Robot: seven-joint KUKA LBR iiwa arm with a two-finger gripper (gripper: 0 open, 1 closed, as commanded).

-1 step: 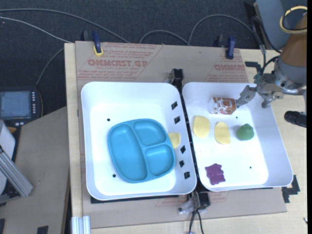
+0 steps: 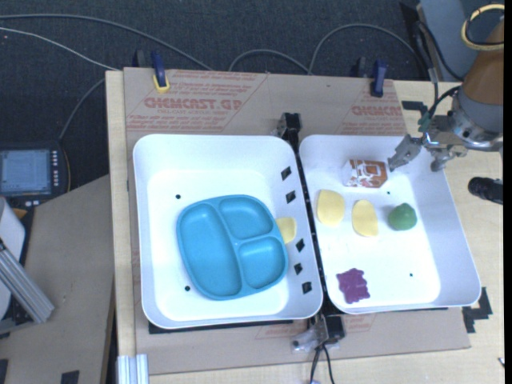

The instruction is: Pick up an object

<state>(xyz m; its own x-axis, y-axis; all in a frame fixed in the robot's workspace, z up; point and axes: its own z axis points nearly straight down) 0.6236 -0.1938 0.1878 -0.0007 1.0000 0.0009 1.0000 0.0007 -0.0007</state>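
1. The tool (image 2: 421,154) is seen over the upper right edge of the right bin (image 2: 448,238), its fingers spread and nothing gripped between them.
2. A carton (image 2: 366,174) is found just left of the tool, lying in the bin.
3. Two yellow pieces (image 2: 330,206) (image 2: 365,218), a green ball (image 2: 402,216) and a purple piece (image 2: 353,285) are placed below it.
4. A blue tray (image 2: 231,245) is held by the left bin (image 2: 156,214), far to the tool's left.

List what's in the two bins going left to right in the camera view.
Blue tray → small yellow piece by the tray → yellow piece → purple toy → second yellow piece → green ball. The brown and white packet overlaps several of these in order, so I skip it.
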